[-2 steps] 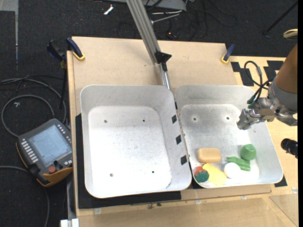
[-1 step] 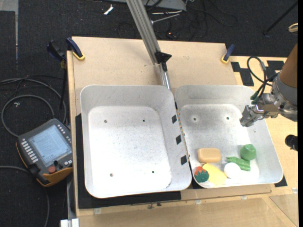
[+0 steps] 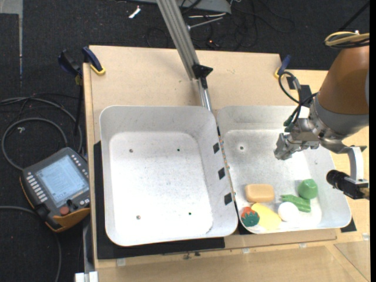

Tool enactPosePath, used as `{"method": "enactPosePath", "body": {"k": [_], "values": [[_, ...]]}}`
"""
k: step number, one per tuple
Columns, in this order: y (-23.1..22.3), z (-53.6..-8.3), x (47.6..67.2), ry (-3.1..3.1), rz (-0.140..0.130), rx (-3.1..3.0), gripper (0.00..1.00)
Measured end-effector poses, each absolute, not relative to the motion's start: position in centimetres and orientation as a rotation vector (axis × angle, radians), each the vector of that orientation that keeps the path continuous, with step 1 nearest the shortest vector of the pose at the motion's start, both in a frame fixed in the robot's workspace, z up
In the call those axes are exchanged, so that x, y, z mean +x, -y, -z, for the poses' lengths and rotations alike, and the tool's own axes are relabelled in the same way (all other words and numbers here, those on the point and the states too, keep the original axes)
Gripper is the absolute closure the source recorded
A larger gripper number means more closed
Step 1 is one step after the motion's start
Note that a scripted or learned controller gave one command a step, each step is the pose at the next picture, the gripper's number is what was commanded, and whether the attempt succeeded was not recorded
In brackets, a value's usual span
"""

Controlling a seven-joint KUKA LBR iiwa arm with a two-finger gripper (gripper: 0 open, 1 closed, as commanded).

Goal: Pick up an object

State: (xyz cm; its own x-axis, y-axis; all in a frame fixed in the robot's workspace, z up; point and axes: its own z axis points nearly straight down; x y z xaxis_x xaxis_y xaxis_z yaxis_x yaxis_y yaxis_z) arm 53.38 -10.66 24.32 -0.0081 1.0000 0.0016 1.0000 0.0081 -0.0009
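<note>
Several small objects lie in the near part of the right bin (image 3: 258, 122): a tan block (image 3: 259, 192), a yellow piece (image 3: 268, 217), a red and green toy (image 3: 249, 216), a white egg-like piece (image 3: 288, 211), a long green piece (image 3: 296, 202) and a round green piece (image 3: 308, 188). My gripper (image 3: 284, 148) hangs over the middle of the right bin, above and behind these objects, pointing down to the left. Nothing shows between its fingers.
The left bin (image 3: 111, 128) lies beside the right one, with a divider edge and black clips between them. A metal pole (image 3: 179, 31) slants down from the back to the bins' junction. A teach pendant (image 3: 56, 184) rests on the floor at left.
</note>
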Motion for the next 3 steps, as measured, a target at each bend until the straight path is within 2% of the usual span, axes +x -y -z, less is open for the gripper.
{"method": "enactPosePath", "body": {"k": [3], "values": [[-5.1,-22.7,56.6,2.23,0.002,-2.211,1.0]]}}
